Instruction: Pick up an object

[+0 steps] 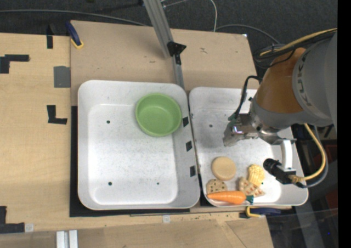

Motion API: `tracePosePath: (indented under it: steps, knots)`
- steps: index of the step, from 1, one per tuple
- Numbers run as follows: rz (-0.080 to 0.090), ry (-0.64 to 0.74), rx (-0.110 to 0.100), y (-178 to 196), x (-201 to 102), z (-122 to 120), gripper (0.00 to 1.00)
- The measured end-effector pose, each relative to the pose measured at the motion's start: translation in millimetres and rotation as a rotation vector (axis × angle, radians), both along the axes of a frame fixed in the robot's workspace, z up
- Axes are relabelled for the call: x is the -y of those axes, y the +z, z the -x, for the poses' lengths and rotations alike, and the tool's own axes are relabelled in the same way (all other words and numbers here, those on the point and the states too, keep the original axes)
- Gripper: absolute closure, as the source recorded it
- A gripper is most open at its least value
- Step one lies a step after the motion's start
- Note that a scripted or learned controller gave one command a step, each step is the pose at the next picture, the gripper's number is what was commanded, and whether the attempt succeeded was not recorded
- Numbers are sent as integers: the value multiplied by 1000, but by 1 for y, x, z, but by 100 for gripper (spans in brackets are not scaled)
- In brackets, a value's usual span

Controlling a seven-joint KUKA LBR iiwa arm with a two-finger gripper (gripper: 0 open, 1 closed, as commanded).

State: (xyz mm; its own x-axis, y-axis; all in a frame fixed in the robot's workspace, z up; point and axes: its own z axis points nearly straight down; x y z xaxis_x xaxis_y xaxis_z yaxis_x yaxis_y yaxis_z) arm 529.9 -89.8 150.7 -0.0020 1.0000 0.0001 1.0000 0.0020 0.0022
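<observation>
Gripper (235, 133) sits over the right bin (211, 104), low over bare floor — can't tell whether it is open or closed, and nothing is visibly gripped.

Candidate objects are all clustered at the bin's near end, below the tool in the view: a tan round cookie-like disc (224, 168) just below the gripper, a carrot (227, 198) lying flat along the near wall, a yellow corn-like piece (255, 174) below and to the right of the tool, and small waffle-textured bits (215, 186) between disc and carrot. A green bowl (158, 114) sits in the left bin (96, 131), well apart to the tool's left.

Risks, as I judge them:
- Descending where it is now likely closes on bare bin floor — the tool is beside the pile, not over it.
- Items touch or nearly touch, so a grab could nudge neighbours or catch 2 at once.
- The carrot hugs the wall, leaving little room for a finger on that side.
- The flat disc offers little edge to pinch.

Hard to make out: the fingertips blur into the wrist hardware, the arm's bulk covers the bin's right side, and the corn piece and the waffle bits are too small to identify firmly.
</observation>
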Motion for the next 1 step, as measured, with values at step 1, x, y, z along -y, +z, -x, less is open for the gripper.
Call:
tracePosePath:
  steps: [1]
  knots:
    - [0, 0, 2, 61, -6, -2, 100]
